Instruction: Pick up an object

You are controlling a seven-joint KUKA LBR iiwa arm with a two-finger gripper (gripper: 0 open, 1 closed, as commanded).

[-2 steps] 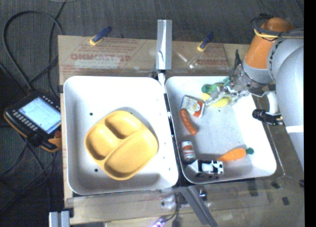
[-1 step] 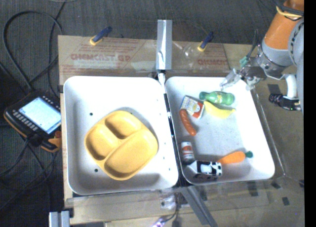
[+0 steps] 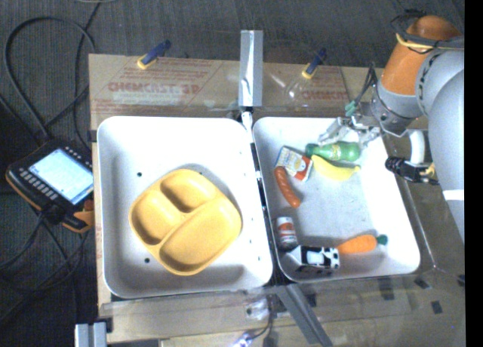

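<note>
A: Where's the gripper (image 3: 349, 128) now?

B: Far end of the right bin (image 3: 392, 210), just above the green bottle (image 3: 339, 152), which lies on the yellow banana (image 3: 336, 169). Fingers look spread, nothing between them, tho it's blurry.

A: Easy grab?

B: Prob light, hard plastic, smooth & round, so it could roll or slip. I'd pinch across the body's middle, not the neck. Banana underneath may wobble it.
</note>
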